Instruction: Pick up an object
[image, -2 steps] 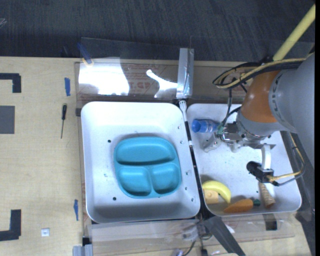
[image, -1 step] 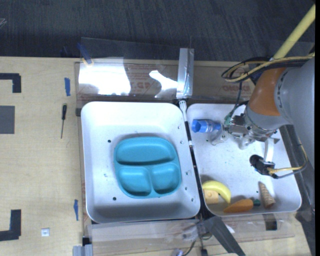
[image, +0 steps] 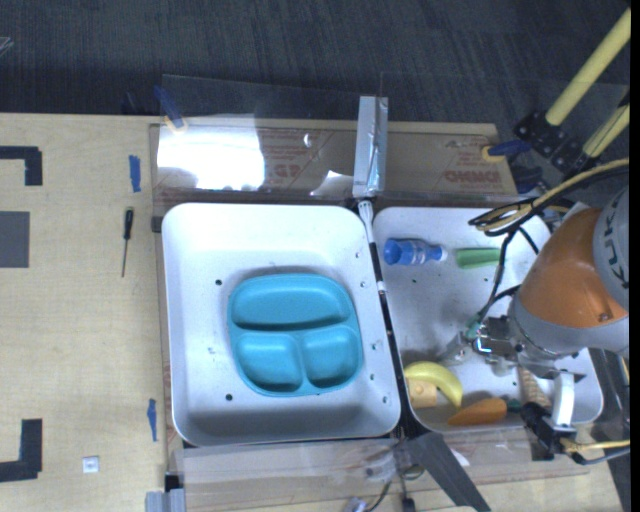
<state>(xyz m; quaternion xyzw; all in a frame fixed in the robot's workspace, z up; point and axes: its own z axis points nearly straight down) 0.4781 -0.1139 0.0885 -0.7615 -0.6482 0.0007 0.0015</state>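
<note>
The claw (image: 487, 338), its state impossible to tell from above, hangs low in the right-hand shallow white bin (image: 435, 290), near the yellow plastic banana (image: 436, 380) and orange carrot (image: 480, 410), seemingly to pick one.

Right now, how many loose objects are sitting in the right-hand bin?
4 visible: a blue bottle and a green piece near the far wall, a banana and a carrot near the front edge. The arm may hide others.
</note>
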